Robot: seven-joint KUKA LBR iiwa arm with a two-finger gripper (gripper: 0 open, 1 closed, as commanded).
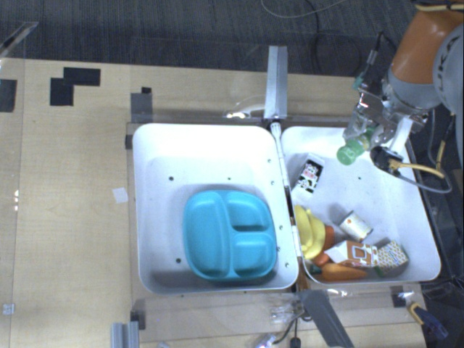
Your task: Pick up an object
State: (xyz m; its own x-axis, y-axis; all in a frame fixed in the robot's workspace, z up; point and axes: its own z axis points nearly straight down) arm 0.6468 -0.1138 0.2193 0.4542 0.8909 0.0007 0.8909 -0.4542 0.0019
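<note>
Dark carpet runs behind a pale wooden bench [65,216] that carries two shallow white bins side by side. In the left bin [163,158] lies a blue divided plate [230,234]. The right bin [406,209] holds a small black-and-white card [310,175], a banana [310,232], a carrot [341,271], a little white cup [355,226] and a patterned packet [373,256], all crowded toward its near edge.

At the far right corner the pincer [362,138] appears clamped on a green bottle [352,151], raised above the bin floor, its long axis slanting down-left from the wrist. I judge the pick made; open room lies below and leftward, the bin's far wall just behind.
</note>
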